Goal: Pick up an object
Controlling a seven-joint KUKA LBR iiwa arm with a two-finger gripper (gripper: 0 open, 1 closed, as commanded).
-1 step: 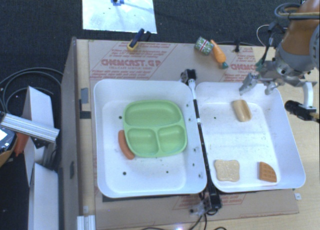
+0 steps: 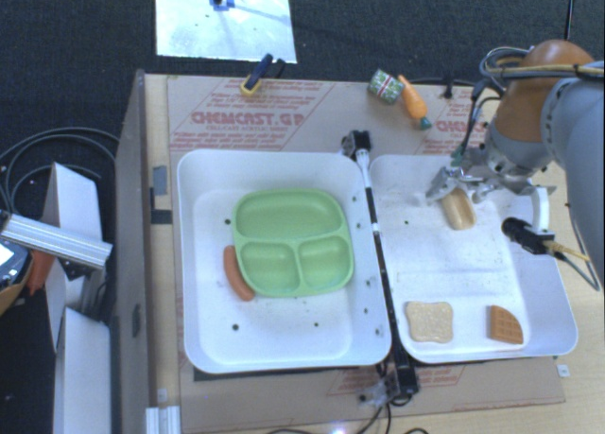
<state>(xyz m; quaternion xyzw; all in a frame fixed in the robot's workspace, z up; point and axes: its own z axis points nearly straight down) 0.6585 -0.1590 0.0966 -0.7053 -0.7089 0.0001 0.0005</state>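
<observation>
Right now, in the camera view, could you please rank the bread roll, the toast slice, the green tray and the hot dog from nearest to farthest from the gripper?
From the gripper:
1. Bread roll, right bin, just beneath.
2. Toast slice, right bin's front.
3. Green tray, left bin.
4. Hot dog, beside the tray's far side.

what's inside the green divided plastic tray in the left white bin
The green divided tray shows three bare compartments. An orange toy sausage lies outside beside it. The bin floor beneath it is covered.

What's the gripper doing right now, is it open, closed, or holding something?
Gripper: over the right bin, right at the bread roll; open or shut cannot be told.
</observation>
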